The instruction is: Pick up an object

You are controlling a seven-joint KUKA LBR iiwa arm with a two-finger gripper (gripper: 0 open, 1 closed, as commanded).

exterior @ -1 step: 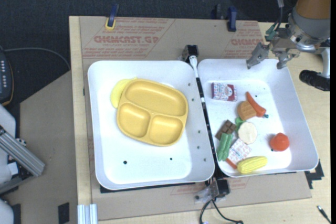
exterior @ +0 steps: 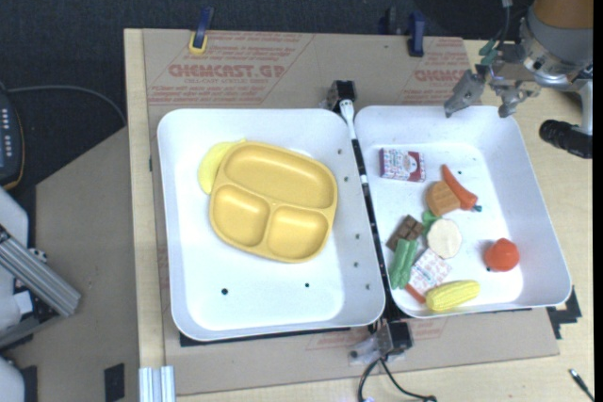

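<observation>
Hovering over the right bin's [exterior: 528,165] far rim, the gripper [exterior: 482,99] holds nothing, jaws spread. Descending among the crowded toy food [exterior: 438,240] risks a glancing, failed grasp.

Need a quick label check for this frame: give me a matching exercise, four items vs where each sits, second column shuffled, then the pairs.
Column 1:
1. yellow divided plate
2. red tomato
3. corn cob
4. tool

Column 2:
A. right bin, near front edge
B. above the right bin's back rim
C. left bin
D. right bin, right side

Pairs: 1-C, 2-D, 3-A, 4-B
</observation>
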